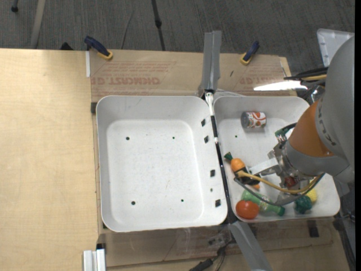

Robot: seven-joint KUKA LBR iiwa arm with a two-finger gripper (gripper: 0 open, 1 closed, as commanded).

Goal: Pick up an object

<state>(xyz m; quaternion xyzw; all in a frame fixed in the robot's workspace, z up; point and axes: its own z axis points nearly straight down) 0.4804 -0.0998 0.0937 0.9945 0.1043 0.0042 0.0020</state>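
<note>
White bins: I see two shallow bins side by side on my bench; the left bin (113, 151) has only small dark marks on its floor, the right bin (237, 109) holds all the loose items.
Arm: my grey arm (338, 95) reaches in from the right, its orange band (307, 134) sitting over the right bin.
Gripper: the gripper (285, 176) hangs low over the front half of the right bin, amid wires and metal parts; from my seat I cannot tell how far it is parted or whether anything sits in it.
Can: a small can (254, 119) lies on its side near the back of the right bin, well apart from the gripper.
Carrot-like piece: an orange piece with a green tip (237, 164) lies near the bin's left wall.
Banana-like piece: a yellow and dark curved piece (248, 178) lies just beside the orange one, toward the gripper.
Tomato-like ball: a red-orange ball (247, 209) rests at the front wall.
Green items: a green stick (269, 208) lies next to the ball; a darker green lump (303, 204) sits to its right, with a yellow bit (312, 196) touching it.
Bench: cardboard (141, 75) is clamped behind the bins.
</note>
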